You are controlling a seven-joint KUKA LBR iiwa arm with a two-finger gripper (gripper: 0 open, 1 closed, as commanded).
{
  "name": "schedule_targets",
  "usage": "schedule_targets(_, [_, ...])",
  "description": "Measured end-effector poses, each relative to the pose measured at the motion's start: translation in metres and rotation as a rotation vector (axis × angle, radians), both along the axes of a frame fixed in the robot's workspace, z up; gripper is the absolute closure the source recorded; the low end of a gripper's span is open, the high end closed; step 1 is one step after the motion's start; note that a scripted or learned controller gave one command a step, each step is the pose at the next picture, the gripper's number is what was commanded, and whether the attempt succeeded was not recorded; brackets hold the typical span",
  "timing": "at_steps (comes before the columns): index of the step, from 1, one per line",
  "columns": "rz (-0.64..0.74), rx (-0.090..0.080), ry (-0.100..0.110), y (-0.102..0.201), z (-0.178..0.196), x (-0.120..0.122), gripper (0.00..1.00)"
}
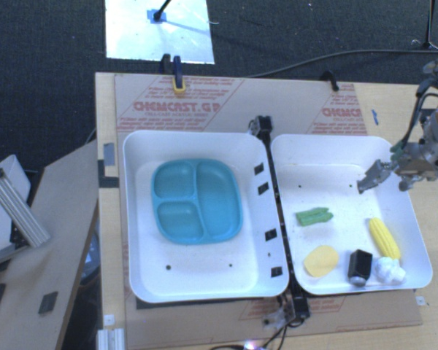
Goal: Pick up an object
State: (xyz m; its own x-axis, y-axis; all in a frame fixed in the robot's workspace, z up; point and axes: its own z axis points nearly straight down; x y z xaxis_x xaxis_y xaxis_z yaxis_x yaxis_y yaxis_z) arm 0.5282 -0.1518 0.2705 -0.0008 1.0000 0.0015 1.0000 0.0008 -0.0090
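Camera view: gripper [370, 179], grip state unclear, hovers near the right bin's [336, 146] far-right edge, over bare floor.

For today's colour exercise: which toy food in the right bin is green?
The green bean pod, lying left of the yellow corn cob and above the round yellow slice.
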Motion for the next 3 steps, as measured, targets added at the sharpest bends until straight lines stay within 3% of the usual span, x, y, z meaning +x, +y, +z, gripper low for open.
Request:
schedule_targets(1, [0.003,-0.002,-0.01,0.0,0.006,0.002,0.0])
schedule_targets(3, [0.0,-0.001,-0.006,0.003,-0.092,0.014,0.0])
